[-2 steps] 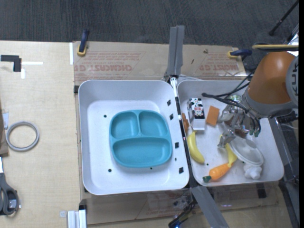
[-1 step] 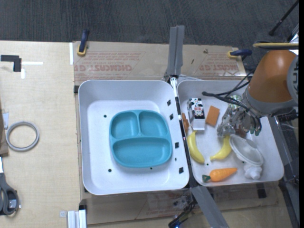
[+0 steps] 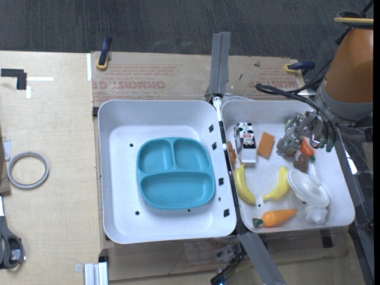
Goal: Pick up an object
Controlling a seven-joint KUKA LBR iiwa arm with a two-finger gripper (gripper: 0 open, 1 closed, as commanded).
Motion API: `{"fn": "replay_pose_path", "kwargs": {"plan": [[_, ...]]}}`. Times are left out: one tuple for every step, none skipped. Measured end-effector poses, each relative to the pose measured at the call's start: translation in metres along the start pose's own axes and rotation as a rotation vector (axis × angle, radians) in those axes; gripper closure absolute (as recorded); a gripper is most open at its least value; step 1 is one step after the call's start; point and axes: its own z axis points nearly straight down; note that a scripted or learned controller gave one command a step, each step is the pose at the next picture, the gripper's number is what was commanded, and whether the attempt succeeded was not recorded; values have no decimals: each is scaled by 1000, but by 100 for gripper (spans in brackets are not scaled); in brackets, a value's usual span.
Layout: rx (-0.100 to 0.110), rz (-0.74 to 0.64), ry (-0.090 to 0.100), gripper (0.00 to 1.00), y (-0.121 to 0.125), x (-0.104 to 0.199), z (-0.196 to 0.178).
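My gripper (image 3: 290, 142) hangs low in the right bin (image 3: 338, 218), toward its back right, under the orange-banded wrist. Just left of it lies a flat orange block (image 3: 266, 145). A small red-orange piece (image 3: 306, 148) and a brown piece (image 3: 301, 164) lie right beside the gripper. Two yellow bananas (image 3: 243, 184) (image 3: 278, 185) rest mid-bin, with an orange carrot (image 3: 276, 217) at the front. A black-and-white cow-patterned box (image 3: 245, 140) stands by the bin's left wall. Near the front right corner sits a white lidded object (image 3: 309, 192).
The left bin (image 3: 113, 159) holds a teal divided plate (image 3: 176, 173). On the wooden bench at the left lie a grey tape ring (image 3: 27, 170) and scissors (image 3: 9, 249). A grey bar (image 3: 219, 64) runs back from between the bins.
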Motion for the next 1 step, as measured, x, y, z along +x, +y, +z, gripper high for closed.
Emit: {"fn": "replay_pose_path", "kwargs": {"plan": [[0, -45, 3, 100, -51, 53, 130]]}}
